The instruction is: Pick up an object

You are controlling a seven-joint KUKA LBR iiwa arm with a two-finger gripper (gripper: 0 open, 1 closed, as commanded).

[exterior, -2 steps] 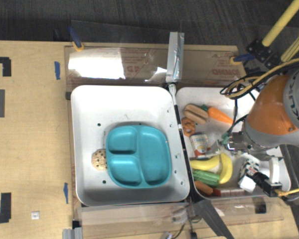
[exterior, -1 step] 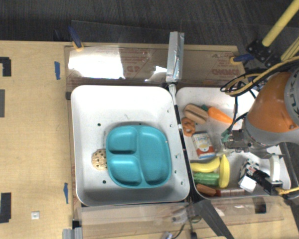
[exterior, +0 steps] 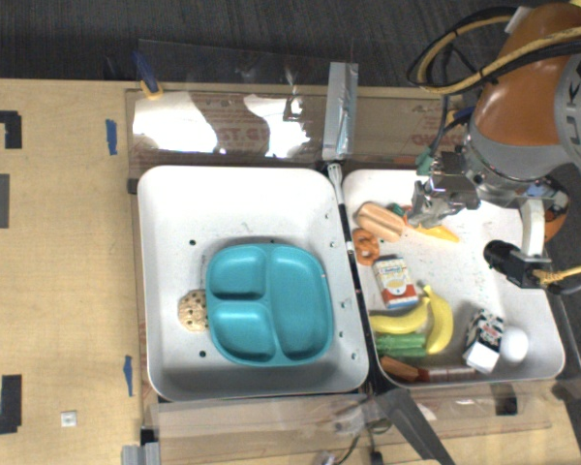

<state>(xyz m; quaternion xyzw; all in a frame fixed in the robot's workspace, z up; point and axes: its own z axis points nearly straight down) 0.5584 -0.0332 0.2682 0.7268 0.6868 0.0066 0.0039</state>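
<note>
My gripper point(exterior: 432, 204) hangs over the back part of the right bin point(exterior: 494, 221), pointing down. Just left of it lies a hot dog point(exterior: 381, 220), and a small yellow-orange wedge point(exterior: 447, 232) lies right under its tip. Whether it touches either one I cannot tell. Nothing visibly sits between its fingers. Farther forward in the same bin are a small red-and-white carton point(exterior: 395, 281), a banana point(exterior: 432, 320) and an orange pretzel-shaped piece point(exterior: 366, 248).
The left bin point(exterior: 232, 197) holds a teal divided plate point(exterior: 268, 302) and a cookie point(exterior: 192, 309) against its left side. At the right bin's front are a green item point(exterior: 403, 342), a red sausage point(exterior: 403, 366), a black-and-white piece point(exterior: 484, 332) and a white ball point(exterior: 514, 345).
</note>
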